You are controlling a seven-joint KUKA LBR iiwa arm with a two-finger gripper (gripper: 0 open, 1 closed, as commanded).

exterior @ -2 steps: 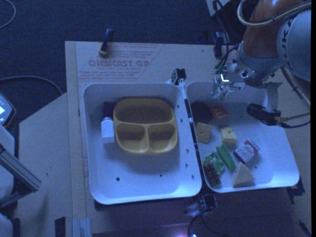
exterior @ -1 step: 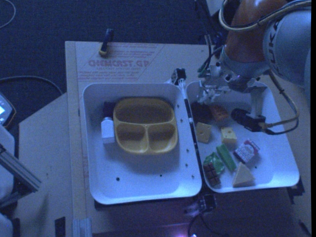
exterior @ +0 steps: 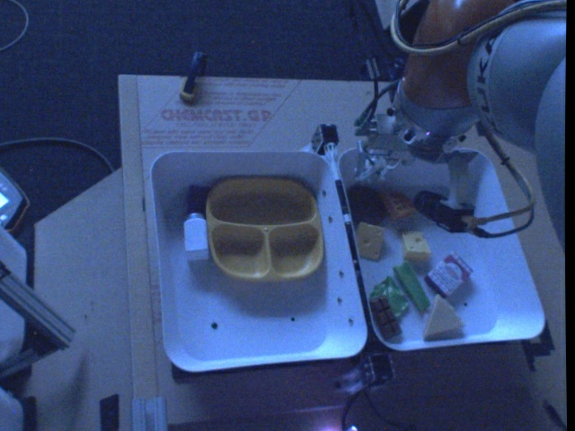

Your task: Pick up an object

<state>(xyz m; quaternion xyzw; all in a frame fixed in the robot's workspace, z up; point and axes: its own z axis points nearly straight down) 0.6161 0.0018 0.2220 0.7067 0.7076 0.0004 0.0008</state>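
Dim blue light covers the bench (exterior: 135,330) from my remote seat. Nearest to the camera, the right bin (exterior: 503,303) holds a cheese wedge (exterior: 442,320), a chocolate piece (exterior: 386,317), green pieces (exterior: 402,287), a small red carton (exterior: 449,274) and two cheese cubes (exterior: 370,240). The left bin (exterior: 180,321) holds a yellow divided plate (exterior: 263,227) and a small white bottle (exterior: 195,235). Farther back the gripper (exterior: 382,162) hangs over the right bin's far corner; I cannot tell its opening. I would descend straight over one separated cube, away from the wall.
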